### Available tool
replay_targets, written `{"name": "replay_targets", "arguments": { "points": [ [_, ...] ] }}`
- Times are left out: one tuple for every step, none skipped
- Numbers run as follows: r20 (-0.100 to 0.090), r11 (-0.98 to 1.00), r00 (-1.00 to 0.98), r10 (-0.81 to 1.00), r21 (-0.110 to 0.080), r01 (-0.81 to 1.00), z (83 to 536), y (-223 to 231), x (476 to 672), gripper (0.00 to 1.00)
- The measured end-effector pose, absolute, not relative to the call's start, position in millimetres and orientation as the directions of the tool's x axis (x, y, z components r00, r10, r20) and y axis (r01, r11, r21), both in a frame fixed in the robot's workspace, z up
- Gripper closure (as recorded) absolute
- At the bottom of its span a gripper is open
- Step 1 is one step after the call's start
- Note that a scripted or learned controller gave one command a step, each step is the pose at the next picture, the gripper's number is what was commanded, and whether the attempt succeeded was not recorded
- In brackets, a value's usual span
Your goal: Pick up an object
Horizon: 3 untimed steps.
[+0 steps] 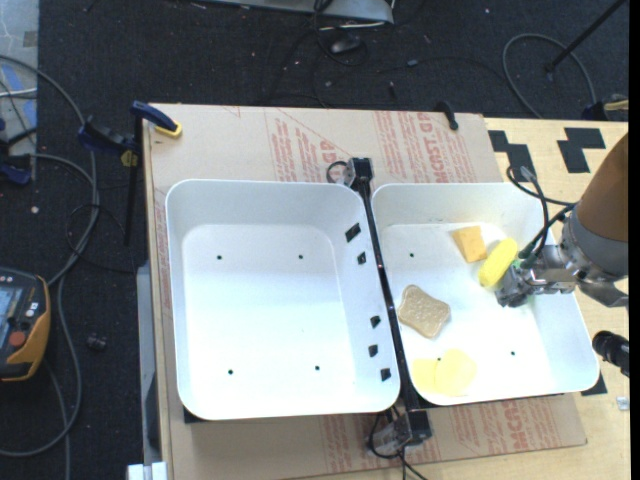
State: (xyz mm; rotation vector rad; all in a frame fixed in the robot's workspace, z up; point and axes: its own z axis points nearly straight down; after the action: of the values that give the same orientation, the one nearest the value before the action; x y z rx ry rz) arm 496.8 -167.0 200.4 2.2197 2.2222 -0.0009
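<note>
camera view: end effector grip unclear beside smooth yellow oblong, rough tan slice.

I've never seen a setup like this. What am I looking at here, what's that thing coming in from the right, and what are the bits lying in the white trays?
This is one picture from a camera fixed above a workbench, looking down at a slant. On the bench sit two shallow white bins side by side: the left bin and the right bin. The grey shape entering from the right is a robot arm; at its tip is a gripper, its hand, low inside the right bin. Its job is to pick up an object. In that bin lie a bright yellow piece right beside the gripper, a small orange block, a tan bread-like slice and a pale yellow flat piece. I cannot tell whether anything is gripped.
</note>
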Motion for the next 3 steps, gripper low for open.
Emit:
{"name": "replay_targets", "arguments": {
  "points": [
    [0.000,0.003,-0.003,1.000,-0.001,1.000,196,-182,497.1,1.00],
    [0.001,0.006,-0.006,1.000,-0.001,1.000,200,-159,507.6,1.00],
    [0.000,0.002,-0.002,1.000,-0.001,1.000,201,-191,496.9,1.00]
  ]
}}
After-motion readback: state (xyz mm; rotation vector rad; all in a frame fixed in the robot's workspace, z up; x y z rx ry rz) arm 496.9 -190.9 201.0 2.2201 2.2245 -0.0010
